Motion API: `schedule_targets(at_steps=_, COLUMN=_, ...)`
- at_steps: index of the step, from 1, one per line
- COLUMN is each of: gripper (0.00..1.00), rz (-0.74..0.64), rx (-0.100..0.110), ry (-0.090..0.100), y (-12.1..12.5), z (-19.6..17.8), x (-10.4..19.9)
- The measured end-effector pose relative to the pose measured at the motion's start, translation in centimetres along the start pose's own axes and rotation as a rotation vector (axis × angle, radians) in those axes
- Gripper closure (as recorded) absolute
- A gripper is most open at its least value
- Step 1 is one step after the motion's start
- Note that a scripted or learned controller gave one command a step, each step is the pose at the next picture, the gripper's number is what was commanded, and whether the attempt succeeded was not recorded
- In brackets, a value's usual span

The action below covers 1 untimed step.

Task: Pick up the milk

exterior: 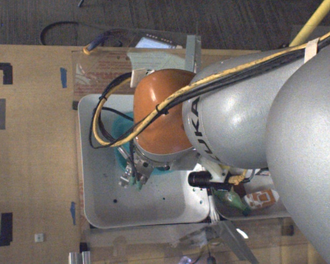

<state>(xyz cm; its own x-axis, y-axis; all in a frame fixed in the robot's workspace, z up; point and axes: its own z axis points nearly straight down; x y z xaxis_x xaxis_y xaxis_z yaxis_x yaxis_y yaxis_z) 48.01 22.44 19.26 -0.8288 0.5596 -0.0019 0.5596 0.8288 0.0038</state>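
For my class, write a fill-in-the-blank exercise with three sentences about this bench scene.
1. The band above the arm's wrist is coloured ____.
2. The claw hangs over the ____ bin as the camera sees them.
3. A yellow and a black ____ loop over that bin beside the wrist.

Missing words: orange; left; cable
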Motion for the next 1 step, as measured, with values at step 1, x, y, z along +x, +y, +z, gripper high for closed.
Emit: schedule_targets(at_steps=1, gripper=1.00, rz=0.040, rx=0.000, ry=0.000, y=0.00, z=-0.32, x=0.00)
